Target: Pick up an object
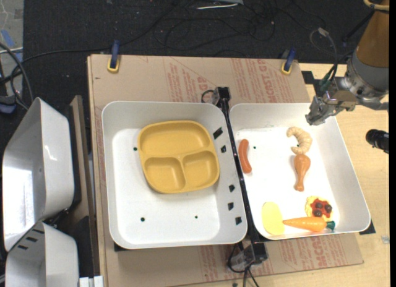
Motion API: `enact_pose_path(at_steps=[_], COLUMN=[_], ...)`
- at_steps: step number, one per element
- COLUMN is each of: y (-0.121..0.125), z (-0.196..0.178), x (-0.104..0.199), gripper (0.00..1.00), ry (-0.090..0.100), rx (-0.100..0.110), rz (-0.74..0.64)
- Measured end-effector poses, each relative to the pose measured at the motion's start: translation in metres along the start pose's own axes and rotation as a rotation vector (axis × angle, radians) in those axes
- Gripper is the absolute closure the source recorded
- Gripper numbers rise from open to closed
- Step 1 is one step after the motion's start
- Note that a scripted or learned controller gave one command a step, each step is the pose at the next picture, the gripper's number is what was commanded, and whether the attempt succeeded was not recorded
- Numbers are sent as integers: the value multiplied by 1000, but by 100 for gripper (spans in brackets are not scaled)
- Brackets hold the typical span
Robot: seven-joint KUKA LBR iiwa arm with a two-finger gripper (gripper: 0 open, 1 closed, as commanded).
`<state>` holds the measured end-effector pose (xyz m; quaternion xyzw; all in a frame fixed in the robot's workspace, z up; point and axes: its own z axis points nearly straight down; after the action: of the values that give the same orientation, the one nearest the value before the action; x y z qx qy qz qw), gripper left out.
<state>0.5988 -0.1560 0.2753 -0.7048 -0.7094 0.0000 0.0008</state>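
Note:
The right bin (pixel 272 124) holds several toy foods: a red sausage (pixel 245 156), a pale shrimp (pixel 301 137), a chicken drumstick (pixel 301 171), a yellow slice (pixel 271 218), a carrot (pixel 307 223) and a small yellow piece with red berries (pixel 319 206). My gripper (pixel 318 114) hangs over the bin's far right corner, up and to the right of the shrimp, with nothing seen between its fingers.
The left bin (pixel 117 174) holds a yellow divided plate (pixel 179 156). White containers (pixel 34 162) stand off the bench at the left. Two yellow clamps (pixel 113 64) sit at the board's far edge. Cables lie behind the bench.

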Motion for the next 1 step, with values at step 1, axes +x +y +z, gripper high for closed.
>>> enact_pose_path(at_steps=[1], y=[-10], z=[18], x=[55], gripper=[100], ry=[0], rx=[2], rz=[-1])
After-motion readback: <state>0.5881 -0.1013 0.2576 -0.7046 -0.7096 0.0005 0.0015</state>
